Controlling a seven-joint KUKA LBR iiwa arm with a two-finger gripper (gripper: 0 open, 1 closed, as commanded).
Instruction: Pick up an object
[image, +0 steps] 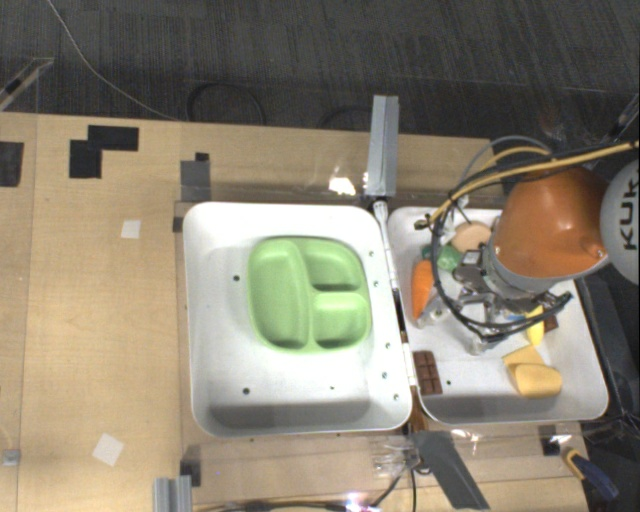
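Observation:
The right white bin (590, 395) holds an orange carrot (423, 285) near its left wall, a brown chocolate bar (427, 372) at the front left, a yellow cheese wedge (534, 376) at the front right, a beige round piece (470, 237) and a small green item (446, 257) at the back. A yellow strip (536, 331) lies beside the wrist. My arm, with its orange band (550, 222), hangs over the middle of this bin. The gripper (490, 320) points down under the wrist and cables, just right of the carrot.
The left white bin (215, 400) holds a green divided tray (307, 292). A grey metal post (382, 145) stands behind the gap between the bins. Black tape marks (100, 147) lie on the wooden bench at far left.

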